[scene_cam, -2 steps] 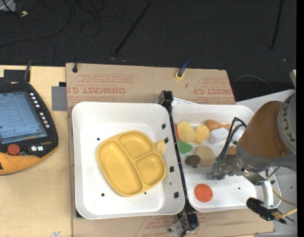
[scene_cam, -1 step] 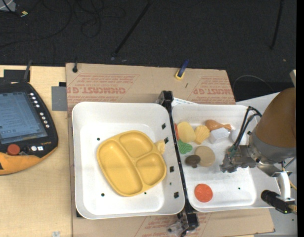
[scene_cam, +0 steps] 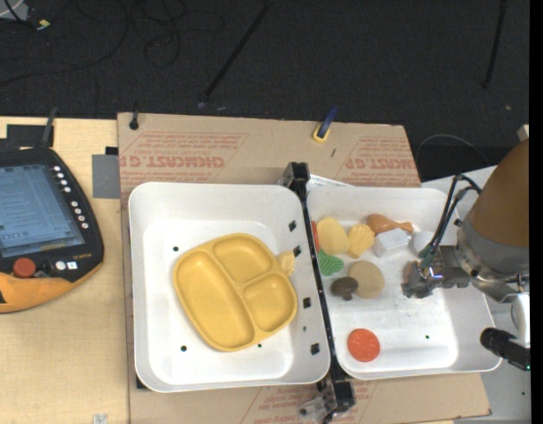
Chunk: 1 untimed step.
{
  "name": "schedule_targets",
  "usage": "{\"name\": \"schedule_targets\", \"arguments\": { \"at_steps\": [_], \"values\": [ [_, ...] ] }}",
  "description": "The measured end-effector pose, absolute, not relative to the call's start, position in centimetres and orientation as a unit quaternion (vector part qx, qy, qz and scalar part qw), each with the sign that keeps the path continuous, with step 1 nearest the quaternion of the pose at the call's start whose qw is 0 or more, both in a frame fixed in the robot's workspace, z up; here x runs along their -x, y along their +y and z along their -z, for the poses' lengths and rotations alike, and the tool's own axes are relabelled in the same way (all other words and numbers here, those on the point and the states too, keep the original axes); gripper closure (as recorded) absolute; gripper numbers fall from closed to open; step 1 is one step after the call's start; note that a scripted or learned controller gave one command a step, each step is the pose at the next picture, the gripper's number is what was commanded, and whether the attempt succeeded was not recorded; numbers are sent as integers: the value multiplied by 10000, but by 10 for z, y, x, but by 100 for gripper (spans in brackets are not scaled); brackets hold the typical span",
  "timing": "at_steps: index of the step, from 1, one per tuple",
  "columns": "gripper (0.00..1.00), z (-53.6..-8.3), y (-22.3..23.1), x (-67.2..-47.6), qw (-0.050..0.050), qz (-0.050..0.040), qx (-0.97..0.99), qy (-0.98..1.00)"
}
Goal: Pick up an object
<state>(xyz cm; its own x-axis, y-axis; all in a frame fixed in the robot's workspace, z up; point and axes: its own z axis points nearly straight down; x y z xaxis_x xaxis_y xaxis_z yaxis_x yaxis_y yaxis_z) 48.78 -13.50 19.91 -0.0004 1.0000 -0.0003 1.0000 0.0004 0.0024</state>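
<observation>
Jaws (scene_cam: pixel 418 281) low over the right bin (scene_cam: pixel 430 347), toward its right edge — cannot tell their state. Nearest pick: tan disc (scene_cam: pixel 368 276), just beside them, toward the bin's middle; red disc (scene_cam: pixel 364 344) nearer the front edge.

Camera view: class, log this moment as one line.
arm: over right bin | gripper: beside toy food pile | yellow tray: left bin

You see the arm (scene_cam: pixel 505 210) cut off at the right edge. The small toy foods (scene_cam: pixel 350 259) in the right bin (scene_cam: pixel 403 356) crowd together, too small to identify surely. The teach pendant (scene_cam: pixel 37 232) runs off the left edge.
</observation>
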Motion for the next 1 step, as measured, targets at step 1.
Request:
{"name": "schedule_targets", "arguments": {
  "at_steps": [1],
  "values": [
    [100,-229,-136,-489,6,-6,-7070,7072]
  ]
}}
